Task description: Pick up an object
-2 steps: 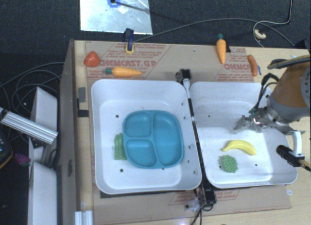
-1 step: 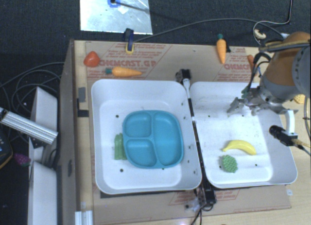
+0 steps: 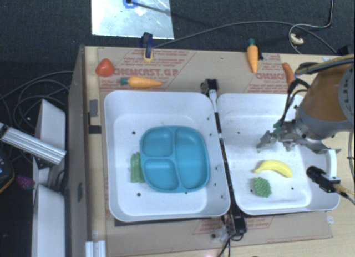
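Observation:
The right bin [image 3: 244, 111] holds a yellow banana [image 3: 273, 167] and, just in front of it, a green broccoli piece [image 3: 261, 187]. My gripper [image 3: 268, 139] hangs low over the middle of this bin, a little behind and to the left of the banana and apart from it. The grey arm with its orange band [image 3: 327, 103] comes in over the bin's right rim. In the left bin [image 3: 119, 139] lies a blue divided plate [image 3: 173, 158], with a green leafy piece [image 3: 136, 168] against its left side.
Behind the bins, toy carrots [image 3: 141, 82] [image 3: 253, 56] and a red tomato [image 3: 104, 67] lie on the cardboard. A blue clamp [image 3: 147, 45] stands at the back edge. A black divider [image 3: 219, 139] runs between the bins. Cables trail over the floor at left.

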Controlling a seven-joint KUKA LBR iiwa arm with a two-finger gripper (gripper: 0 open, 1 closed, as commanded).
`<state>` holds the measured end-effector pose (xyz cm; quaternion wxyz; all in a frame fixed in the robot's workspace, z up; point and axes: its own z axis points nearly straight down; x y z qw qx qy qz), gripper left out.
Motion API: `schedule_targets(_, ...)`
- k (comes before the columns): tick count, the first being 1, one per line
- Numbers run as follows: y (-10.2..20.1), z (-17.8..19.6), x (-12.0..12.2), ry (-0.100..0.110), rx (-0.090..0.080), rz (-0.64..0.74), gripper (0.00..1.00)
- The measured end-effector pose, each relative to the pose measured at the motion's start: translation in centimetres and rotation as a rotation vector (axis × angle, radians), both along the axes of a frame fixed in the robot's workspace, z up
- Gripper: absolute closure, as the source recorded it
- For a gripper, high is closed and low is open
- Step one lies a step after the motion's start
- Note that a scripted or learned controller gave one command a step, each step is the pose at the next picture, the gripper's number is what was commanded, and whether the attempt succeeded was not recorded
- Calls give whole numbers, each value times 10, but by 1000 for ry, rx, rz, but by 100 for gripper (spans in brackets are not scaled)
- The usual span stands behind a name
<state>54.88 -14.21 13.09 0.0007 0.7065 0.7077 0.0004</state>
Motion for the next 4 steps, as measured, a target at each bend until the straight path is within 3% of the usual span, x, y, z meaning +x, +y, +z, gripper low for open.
schedule_targets(1, 25, -12, -19, 1, 1, 1, 0)
schedule_targets(2, -16, 11, -10, 0, -1, -1, 0)
schedule_targets(3, 9, -15, -32, 1, 1, 0, 0)
schedule_targets(4, 9, -47, -39, 0, 0, -1, 0)
